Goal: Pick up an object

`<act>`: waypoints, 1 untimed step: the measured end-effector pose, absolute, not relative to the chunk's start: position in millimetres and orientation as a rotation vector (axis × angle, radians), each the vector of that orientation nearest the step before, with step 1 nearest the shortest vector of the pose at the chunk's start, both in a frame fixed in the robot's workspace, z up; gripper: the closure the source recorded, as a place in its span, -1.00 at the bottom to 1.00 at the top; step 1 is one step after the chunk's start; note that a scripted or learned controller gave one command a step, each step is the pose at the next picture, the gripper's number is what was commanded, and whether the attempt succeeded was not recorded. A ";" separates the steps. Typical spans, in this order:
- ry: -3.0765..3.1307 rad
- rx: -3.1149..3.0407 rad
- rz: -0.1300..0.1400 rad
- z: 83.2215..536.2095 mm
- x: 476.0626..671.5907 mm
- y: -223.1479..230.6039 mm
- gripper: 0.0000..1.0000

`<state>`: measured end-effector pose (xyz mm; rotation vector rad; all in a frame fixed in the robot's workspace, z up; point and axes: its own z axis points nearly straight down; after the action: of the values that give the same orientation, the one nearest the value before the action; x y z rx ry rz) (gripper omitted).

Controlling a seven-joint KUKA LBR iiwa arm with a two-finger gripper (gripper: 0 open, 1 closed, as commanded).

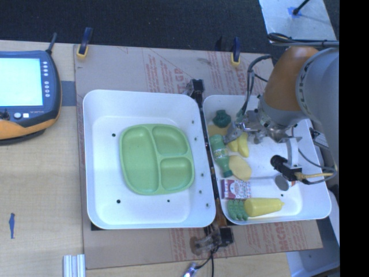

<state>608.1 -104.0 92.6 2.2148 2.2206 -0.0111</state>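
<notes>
Tool [245,133] sits low over small yellow plastic toy [241,146] in right white bin [314,203], lined up for a grab; grip state unclear.

Wooden bench [34,178], brown cardboard sheet [167,68] clamped on top; two white bins [98,154] side by side on it; teach pendant [26,91] at left edge

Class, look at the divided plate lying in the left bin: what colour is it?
The divided plate is light green, seen clearly in the camera view against the white left bin.
</notes>
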 end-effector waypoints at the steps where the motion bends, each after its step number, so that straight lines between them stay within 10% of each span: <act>1: 2.227 2.215 -0.010 104.1 608.7 -102.6 1.00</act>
<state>608.7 -102.6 104.1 2.2152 2.2274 -0.0097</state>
